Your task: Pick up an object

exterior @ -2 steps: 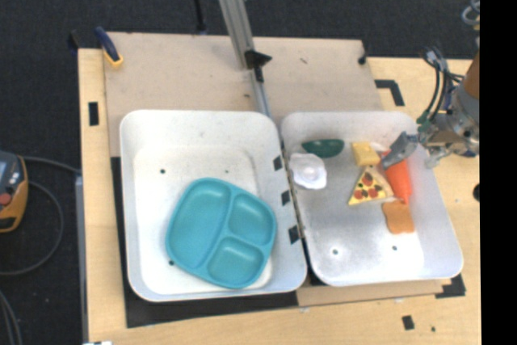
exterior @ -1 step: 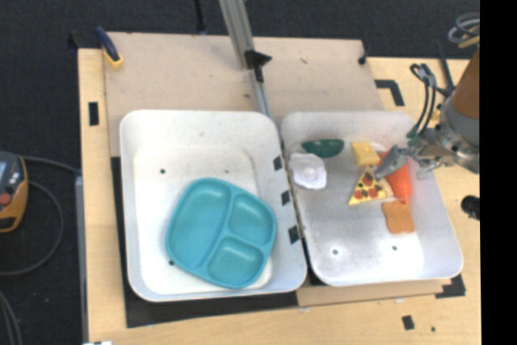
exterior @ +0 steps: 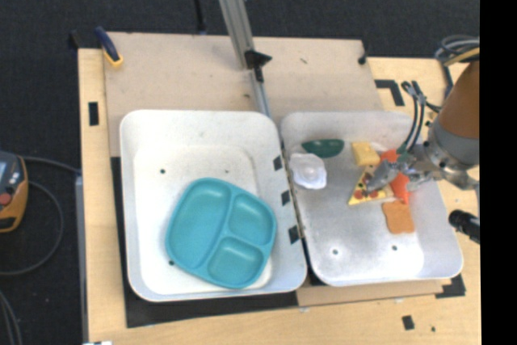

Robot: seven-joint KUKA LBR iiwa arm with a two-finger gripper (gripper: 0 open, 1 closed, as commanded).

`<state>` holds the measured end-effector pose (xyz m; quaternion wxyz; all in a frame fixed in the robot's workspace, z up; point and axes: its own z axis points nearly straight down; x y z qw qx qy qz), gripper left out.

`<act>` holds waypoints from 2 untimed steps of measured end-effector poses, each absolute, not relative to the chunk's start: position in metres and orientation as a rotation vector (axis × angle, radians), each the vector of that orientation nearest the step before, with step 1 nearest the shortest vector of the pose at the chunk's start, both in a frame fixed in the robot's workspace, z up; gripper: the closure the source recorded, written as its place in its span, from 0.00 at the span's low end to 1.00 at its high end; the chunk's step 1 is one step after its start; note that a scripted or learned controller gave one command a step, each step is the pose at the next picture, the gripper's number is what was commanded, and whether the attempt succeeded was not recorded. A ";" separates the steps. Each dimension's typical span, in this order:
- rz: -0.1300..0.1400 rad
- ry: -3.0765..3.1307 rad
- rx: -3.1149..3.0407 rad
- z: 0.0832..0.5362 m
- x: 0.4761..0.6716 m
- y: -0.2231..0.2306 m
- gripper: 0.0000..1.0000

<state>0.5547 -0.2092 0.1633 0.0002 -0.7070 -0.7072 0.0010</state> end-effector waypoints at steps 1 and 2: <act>0.003 -2.220 -2.221 0.121 0.551 -0.211 0.00; -0.002 -2.223 -2.228 0.134 0.553 -0.212 1.00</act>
